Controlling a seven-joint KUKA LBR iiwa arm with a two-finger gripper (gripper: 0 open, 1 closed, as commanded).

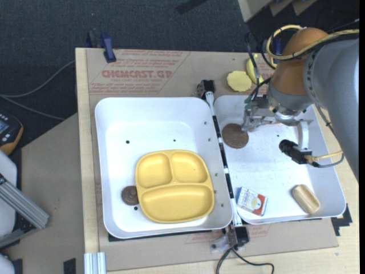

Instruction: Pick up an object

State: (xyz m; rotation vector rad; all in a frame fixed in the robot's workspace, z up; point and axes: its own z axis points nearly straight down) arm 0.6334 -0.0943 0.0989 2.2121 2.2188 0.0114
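Gripper (249,122): lowered at the brown disc's (234,136) 1 o'clock edge; finger state cannot be told.
Yellow tray (173,185): seated in left bin (108,153).

Blue clamp (107,47) at bench's (85,153) far left corner. Black clips (205,88) at bin junction, far and near ends. Red lettering (137,73) printed on board behind left bin. Grey cables (34,90) trail across dark floor (85,10), left side.
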